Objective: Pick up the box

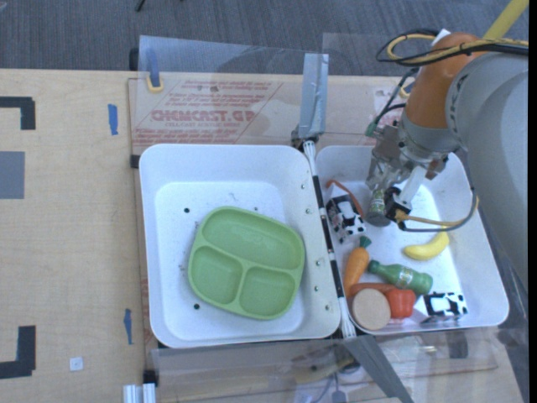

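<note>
My end effector (pixel 382 206) hangs low in the right bin (pixel 482 225). I cannot tell if it is spread or pressed together, and I see nothing held in it. I think the box (pixel 345 219) is the small black-and-white thing just left of it in the view, close to the bin wall. I guess the end effector is this near so it can reach the box. The carrot (pixel 357 267) and banana (pixel 426 246) lie nearer the front, out of the way.
</note>
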